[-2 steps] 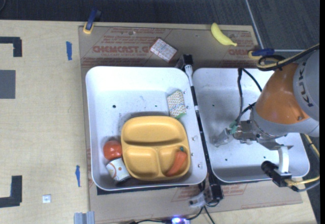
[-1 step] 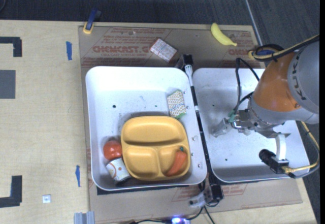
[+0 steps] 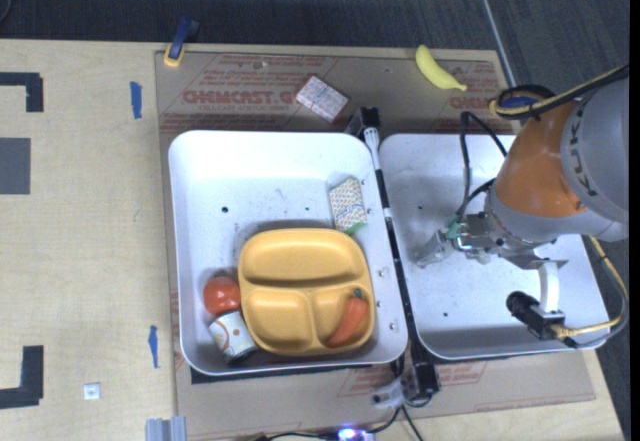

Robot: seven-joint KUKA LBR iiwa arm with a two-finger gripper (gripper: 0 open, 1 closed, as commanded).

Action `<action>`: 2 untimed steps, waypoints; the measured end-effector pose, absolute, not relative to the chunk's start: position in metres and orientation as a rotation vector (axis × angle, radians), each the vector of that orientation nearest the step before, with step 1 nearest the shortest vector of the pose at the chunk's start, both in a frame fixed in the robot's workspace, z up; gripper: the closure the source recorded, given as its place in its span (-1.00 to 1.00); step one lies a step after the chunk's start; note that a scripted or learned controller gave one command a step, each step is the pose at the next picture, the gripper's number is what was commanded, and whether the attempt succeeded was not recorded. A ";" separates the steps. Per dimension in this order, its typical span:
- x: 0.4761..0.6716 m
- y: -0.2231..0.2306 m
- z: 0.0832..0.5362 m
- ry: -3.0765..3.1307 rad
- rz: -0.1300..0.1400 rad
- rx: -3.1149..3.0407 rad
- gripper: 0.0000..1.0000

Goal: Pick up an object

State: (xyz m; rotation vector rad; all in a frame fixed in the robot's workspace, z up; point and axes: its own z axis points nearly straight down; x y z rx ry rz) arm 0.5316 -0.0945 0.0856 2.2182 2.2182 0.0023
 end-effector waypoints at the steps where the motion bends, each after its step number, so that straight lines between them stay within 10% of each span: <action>1: 0.561 -0.092 0.086 2.220 0.003 2.219 -1.00; 2: 0.562 -0.094 0.086 2.220 0.003 2.219 -1.00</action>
